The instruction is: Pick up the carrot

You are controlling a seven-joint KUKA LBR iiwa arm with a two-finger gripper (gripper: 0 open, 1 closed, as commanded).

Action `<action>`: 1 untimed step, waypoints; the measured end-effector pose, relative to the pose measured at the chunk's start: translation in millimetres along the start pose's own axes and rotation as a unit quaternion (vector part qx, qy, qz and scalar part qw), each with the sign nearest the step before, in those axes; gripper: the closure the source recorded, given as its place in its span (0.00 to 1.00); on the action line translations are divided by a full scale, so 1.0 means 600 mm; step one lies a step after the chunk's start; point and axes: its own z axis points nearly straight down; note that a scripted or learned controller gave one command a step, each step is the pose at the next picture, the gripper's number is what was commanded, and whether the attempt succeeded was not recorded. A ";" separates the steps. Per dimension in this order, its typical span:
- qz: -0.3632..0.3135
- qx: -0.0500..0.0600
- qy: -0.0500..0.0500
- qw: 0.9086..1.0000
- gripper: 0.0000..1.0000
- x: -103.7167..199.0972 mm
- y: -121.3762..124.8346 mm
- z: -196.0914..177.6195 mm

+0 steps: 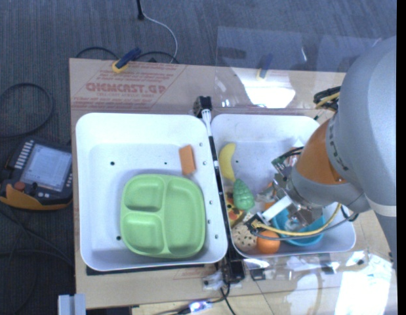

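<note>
Left bin: white, holding a light green divided tray at 6 o'clock and a small orange block at 1 o'clock; right bin: white, with a yellow banana at 9 o'clock, a green ridged toy near centre, a speckled tan cookie and an orange ball at 7 o'clock, a blue bowl at 5 o'clock; arm: grey, orange band; desk: tan with red lettering; floor: dark grey carpet; handheld pendant: black and orange, grey screen.

Bench under two white bins
</note>
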 end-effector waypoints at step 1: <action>-0.003 -0.009 0.008 1.000 1.00 0.011 0.007 -0.025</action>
